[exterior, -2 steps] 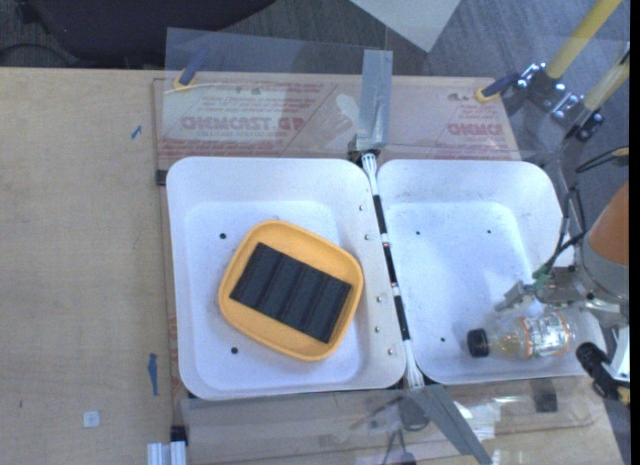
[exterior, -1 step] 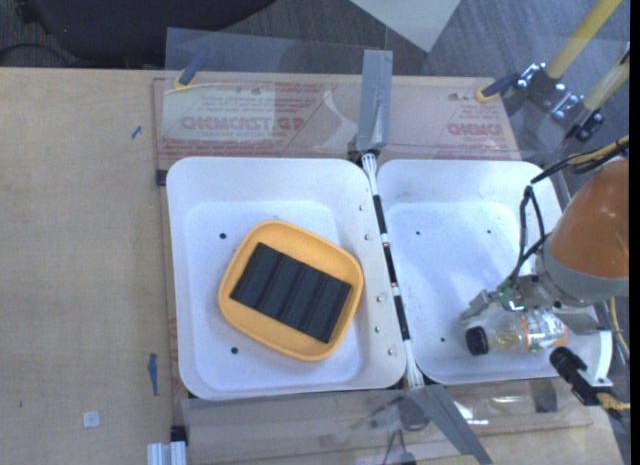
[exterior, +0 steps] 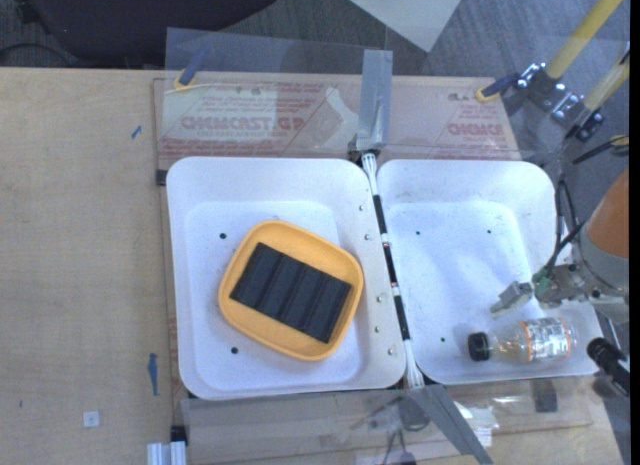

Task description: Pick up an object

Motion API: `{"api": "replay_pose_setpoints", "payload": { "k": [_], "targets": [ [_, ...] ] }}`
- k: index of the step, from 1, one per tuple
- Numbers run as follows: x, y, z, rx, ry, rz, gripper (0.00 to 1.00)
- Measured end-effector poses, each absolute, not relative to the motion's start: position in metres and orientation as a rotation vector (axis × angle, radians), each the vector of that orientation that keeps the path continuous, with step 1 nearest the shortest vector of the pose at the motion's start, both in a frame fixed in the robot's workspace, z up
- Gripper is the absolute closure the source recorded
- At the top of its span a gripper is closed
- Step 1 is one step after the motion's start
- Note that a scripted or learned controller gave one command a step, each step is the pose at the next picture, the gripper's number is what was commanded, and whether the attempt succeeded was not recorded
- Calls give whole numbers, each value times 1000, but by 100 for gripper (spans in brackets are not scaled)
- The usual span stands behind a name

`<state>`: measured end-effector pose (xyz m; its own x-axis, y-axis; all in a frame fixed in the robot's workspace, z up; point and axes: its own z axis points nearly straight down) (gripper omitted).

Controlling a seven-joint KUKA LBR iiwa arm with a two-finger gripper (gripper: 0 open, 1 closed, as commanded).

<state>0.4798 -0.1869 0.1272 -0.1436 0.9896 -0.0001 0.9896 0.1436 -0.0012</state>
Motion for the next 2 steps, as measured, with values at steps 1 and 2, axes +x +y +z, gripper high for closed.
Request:
{"api": "replay_pose_setpoints", "payload": {
  "k": [1,2],
  "targets": [
    [482,-201,88,-1873,-2523,-7,0],
    [484,-128,89,-1597,-2719,-6,0]
  ]
}}
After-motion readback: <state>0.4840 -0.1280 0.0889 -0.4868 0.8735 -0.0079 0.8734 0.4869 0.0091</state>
